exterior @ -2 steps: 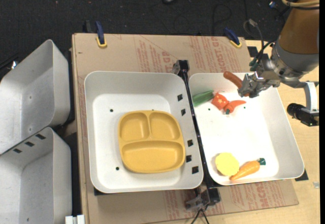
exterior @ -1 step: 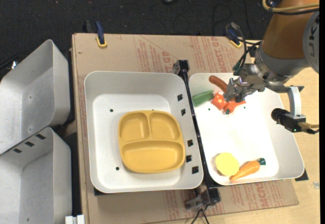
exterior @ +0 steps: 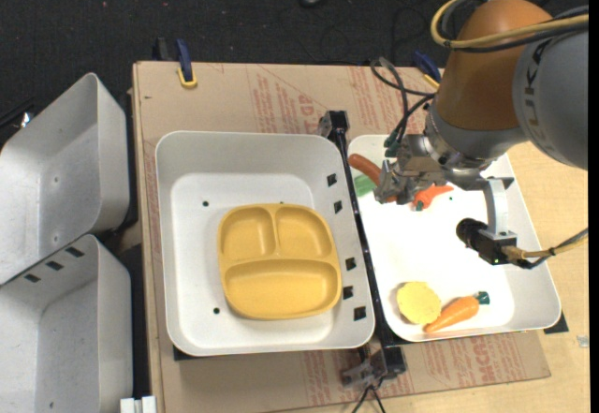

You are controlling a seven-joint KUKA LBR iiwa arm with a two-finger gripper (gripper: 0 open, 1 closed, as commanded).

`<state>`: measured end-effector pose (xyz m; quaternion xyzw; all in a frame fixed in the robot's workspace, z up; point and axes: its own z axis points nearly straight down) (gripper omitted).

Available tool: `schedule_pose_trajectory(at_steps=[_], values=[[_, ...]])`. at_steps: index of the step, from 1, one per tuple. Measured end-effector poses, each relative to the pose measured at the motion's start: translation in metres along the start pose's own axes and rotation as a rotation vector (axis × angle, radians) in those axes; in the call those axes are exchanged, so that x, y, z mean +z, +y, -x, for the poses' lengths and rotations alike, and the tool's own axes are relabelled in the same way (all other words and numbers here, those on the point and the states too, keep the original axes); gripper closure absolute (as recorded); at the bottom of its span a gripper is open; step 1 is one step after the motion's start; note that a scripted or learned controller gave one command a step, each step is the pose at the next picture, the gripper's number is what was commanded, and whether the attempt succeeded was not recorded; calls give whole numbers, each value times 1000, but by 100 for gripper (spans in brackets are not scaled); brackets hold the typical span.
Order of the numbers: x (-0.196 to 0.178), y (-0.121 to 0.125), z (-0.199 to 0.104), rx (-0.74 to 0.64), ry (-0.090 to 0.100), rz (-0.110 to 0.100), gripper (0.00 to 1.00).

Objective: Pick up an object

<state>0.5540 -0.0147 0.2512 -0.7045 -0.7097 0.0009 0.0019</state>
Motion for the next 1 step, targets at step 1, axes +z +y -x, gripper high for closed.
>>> schedule_pose_trajectory(at_steps=[1], values=[[14, -20, -41, 1, 0, 0, 100]])
